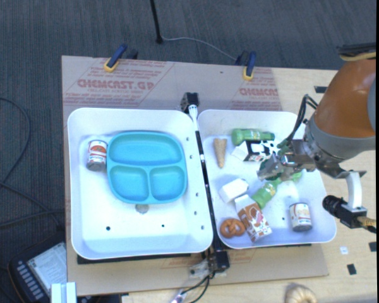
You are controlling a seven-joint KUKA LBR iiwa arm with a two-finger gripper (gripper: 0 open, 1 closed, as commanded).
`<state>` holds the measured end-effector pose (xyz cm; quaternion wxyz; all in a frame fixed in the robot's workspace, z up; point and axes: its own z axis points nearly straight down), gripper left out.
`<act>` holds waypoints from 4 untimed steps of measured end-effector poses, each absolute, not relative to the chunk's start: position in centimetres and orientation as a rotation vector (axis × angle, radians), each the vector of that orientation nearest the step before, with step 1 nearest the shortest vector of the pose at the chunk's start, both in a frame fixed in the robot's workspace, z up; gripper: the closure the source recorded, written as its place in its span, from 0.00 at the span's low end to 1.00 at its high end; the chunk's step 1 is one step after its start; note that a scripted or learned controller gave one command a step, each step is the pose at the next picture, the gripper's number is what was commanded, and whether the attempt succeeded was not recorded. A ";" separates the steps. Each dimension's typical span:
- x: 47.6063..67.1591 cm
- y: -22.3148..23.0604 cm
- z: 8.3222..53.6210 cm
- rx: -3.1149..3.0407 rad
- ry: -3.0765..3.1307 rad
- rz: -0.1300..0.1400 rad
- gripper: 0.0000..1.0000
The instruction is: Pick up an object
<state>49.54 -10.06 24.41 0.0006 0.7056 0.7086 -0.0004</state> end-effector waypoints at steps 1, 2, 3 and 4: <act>49.6 -10.1 25.4 2.215 2.225 -0.001 1.00; 48.4 -3.8 25.8 2.220 2.223 0.000 1.00; 48.4 2.3 25.6 2.220 2.224 -0.001 1.00; 48.4 2.3 26.6 2.219 2.225 -0.003 1.00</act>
